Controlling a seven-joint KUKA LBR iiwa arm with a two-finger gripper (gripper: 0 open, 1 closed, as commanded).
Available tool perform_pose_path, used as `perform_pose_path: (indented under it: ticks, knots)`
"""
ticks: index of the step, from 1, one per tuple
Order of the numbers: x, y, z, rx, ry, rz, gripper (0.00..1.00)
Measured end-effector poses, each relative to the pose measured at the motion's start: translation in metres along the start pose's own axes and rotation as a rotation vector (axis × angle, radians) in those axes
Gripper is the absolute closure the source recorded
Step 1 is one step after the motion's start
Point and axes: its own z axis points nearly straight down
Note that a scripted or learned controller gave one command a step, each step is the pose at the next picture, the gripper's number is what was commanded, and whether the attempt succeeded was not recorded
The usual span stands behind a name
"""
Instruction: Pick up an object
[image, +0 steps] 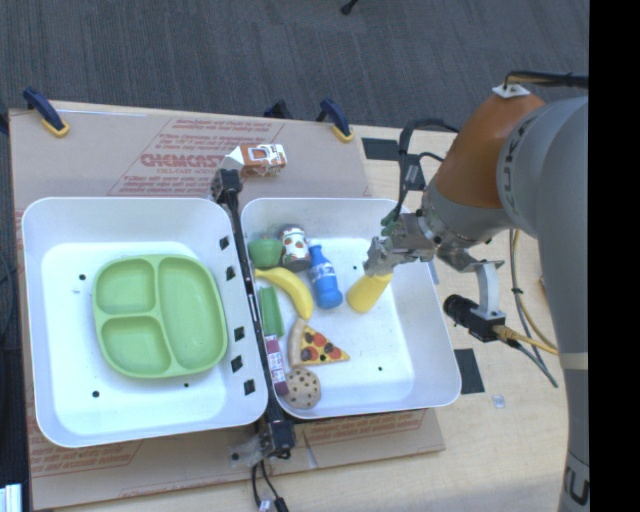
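The right white bin (425, 345) holds several toys: a banana (285, 288), a blue bottle (324, 277), a pizza slice (320, 347), a cookie (303, 388), a green block (265, 250) and a small round tin (293, 243). My gripper (383, 262) hangs over the bin's right half, pointing down and to the left. A yellow object (367, 293) juts out from its tip, its upper end pinched between the fingers and its lower end close to the bin floor, just right of the blue bottle.
The left white bin (50, 260) carries a green divided plate (160, 315). A long green piece (270, 310) and a dark red stick (273, 358) lie along the right bin's left wall. A small box (262, 158) sits on the cardboard behind the bins.
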Motion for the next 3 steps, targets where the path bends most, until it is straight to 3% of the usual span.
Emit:
perform_pose_path:
  ticks: [1,2,3]
  knots:
    - [-0.041,0.026,-0.009,0.001,0.0,0.001,1.0]
    - [0.01,0.043,0.102,0.006,0.002,0.0,1.0]
    - [0.052,0.088,-0.015,-0.003,0.0,-0.001,1.0]
